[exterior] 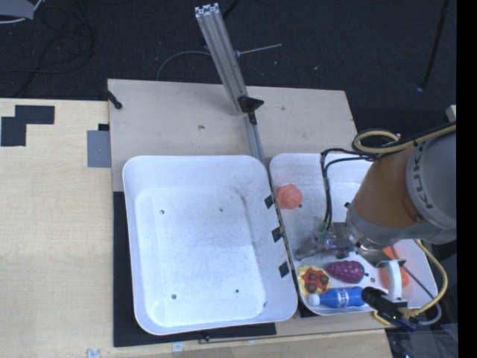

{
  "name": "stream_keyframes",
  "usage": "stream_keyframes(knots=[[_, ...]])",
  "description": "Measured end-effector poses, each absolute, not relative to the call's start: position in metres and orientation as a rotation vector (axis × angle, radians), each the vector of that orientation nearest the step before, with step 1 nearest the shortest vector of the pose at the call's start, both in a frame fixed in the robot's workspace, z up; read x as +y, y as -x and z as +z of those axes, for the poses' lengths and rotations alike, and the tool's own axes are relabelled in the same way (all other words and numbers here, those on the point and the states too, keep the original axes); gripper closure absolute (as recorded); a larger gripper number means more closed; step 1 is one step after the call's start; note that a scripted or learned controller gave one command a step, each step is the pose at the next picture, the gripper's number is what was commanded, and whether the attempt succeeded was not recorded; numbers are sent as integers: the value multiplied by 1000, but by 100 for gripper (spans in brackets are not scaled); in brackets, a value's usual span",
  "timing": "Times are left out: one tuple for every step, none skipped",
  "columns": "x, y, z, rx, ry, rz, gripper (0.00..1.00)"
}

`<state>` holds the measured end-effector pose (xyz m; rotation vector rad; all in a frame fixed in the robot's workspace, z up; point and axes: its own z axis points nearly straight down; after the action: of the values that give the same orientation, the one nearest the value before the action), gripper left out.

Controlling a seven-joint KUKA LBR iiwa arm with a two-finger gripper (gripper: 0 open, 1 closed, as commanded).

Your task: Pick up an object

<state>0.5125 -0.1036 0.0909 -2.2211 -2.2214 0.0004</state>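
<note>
Camera view: hand (pixel 313 247) low in right bin (pixel 298 171), near purple grapes (pixel 346 271) (finger state: cannot tell).

The grey arm (pixel 436 189) reaches in from the right edge of the view, its broad orange band (pixel 384 192) sitting just above the wrist. Black and yellow cables loop over the top of the band. Below and to the left, the wrist angles downward, ending in the small metallic gripper (pixel 322 242), which points left and down.
</note>
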Motion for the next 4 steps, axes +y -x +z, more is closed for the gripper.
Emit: stream_keyframes(knots=[[-105, -513, 102, -2221, 2224, -2, 100], [-103, -510, 145, -2223, 2223, -2, 100], [-107, -513, 206, -2224, 2225, -5, 100], [-108, -513, 228, -2221, 2223, -1, 100]])
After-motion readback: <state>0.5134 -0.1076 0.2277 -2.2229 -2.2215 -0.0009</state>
